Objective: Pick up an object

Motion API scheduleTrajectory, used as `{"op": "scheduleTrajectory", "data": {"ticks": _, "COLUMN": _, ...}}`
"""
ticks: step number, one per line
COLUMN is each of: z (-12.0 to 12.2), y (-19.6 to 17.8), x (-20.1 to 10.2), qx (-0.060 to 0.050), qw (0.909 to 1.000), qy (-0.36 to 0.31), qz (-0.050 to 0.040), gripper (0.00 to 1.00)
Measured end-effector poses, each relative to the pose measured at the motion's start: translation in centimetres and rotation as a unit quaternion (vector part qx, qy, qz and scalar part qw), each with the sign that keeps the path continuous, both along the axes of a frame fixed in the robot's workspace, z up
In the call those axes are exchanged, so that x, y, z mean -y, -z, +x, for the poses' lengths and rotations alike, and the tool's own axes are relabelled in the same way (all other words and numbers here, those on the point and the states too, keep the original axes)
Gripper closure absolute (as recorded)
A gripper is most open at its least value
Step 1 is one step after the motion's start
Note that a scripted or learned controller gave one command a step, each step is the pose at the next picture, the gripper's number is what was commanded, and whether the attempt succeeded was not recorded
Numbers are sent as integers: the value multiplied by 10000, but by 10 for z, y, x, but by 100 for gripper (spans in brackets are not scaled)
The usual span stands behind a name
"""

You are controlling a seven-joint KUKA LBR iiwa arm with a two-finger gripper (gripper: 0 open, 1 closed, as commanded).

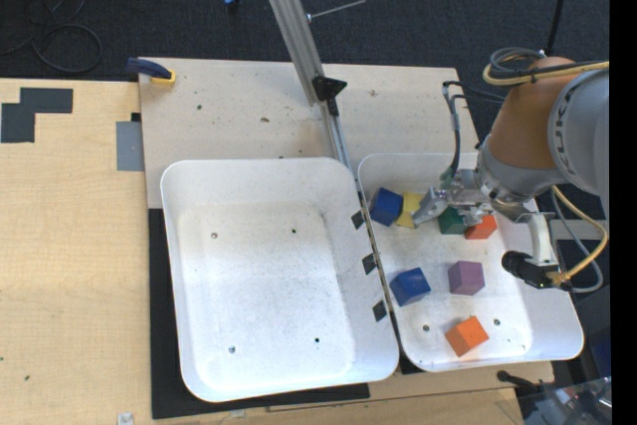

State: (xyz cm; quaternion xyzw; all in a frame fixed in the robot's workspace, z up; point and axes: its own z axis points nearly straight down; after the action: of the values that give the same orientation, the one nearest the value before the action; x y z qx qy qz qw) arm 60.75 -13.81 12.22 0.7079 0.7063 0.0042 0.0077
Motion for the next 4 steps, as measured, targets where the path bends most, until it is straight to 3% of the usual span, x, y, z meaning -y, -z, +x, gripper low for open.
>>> {"op": "scheduleTrajectory", "data": {"ticks": 1, "z": 0, "y": -10, "x": 3, "qx": 13, "qw": 10000, "qy": 30, "qz": -10, "gripper": 100}}
{"op": "scheduleTrajectory", "data": {"ticks": 2, "z": 8, "y": -71, "x": 4, "qx": -66, "qw": 10000, "qy": -11, "qz": 20, "gripper": 100}}
{"op": "scheduleTrajectory", "data": {"ticks": 3, "z": 8, "y": -82, "x": 5, "qx": -87, "qw": 10000, "qy": -13, "qz": 26, "gripper": 100}}
{"op": "scheduleTrajectory", "data": {"ticks": 4, "z": 2, "y": -76, "x": -43, "qx": -107, "qw": 9999, "qy": -25, "qz": 38, "gripper": 100}}
